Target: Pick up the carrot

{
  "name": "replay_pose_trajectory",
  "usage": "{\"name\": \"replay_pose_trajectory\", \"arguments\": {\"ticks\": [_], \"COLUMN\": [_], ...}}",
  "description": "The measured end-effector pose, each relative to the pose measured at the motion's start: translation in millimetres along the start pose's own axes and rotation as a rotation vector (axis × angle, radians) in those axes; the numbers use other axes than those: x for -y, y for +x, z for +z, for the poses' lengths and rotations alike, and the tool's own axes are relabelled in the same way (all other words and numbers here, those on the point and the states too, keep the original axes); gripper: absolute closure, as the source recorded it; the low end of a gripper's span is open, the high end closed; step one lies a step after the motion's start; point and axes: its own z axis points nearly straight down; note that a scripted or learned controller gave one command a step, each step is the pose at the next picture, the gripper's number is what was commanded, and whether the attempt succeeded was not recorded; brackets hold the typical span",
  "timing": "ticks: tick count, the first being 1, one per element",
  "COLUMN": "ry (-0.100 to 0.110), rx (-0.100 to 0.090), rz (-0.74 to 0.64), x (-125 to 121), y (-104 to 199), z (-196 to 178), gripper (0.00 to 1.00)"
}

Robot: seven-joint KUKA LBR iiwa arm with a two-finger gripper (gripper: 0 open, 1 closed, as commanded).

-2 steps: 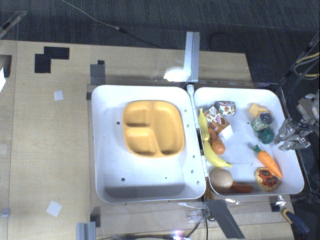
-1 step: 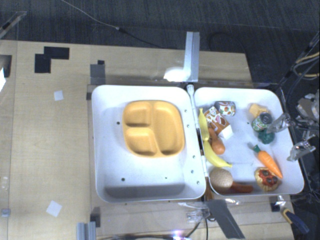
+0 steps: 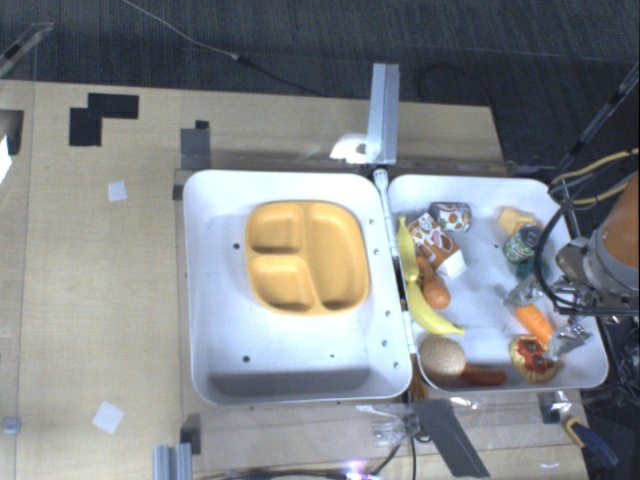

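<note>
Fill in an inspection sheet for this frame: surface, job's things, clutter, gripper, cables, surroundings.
Surface: pale wooden bench bearing two shallow white bins, left bin and right bin.
Job's things: small orange carrot lying in the right bin near its right side, between the gripper's fingers.
Clutter: yellow three-compartment plastic tray in the left bin; in the right bin a yellow banana, a brown round potato-like item, a red sausage, a green can and a printed carton.
Gripper: two-finger metal gripper down over the carrot, fingers either side.
Cables: thin wire across the dark floor; yellow and black cables by the arm.
Surroundings: dark carpet; black tape marks on the bench.
</note>
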Motion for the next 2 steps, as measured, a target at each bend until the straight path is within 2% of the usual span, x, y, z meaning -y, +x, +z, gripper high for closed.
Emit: {"name": "replay_pose_trajectory", "arguments": {"ticks": [1, 2], "ry": [0.021, 0.029], "rx": [0.015, 0.018], "rz": [-0.038, 0.050], "x": [6, -27], "y": [-7, -37], "z": [46, 45], "gripper": [0.00, 0.00]}}
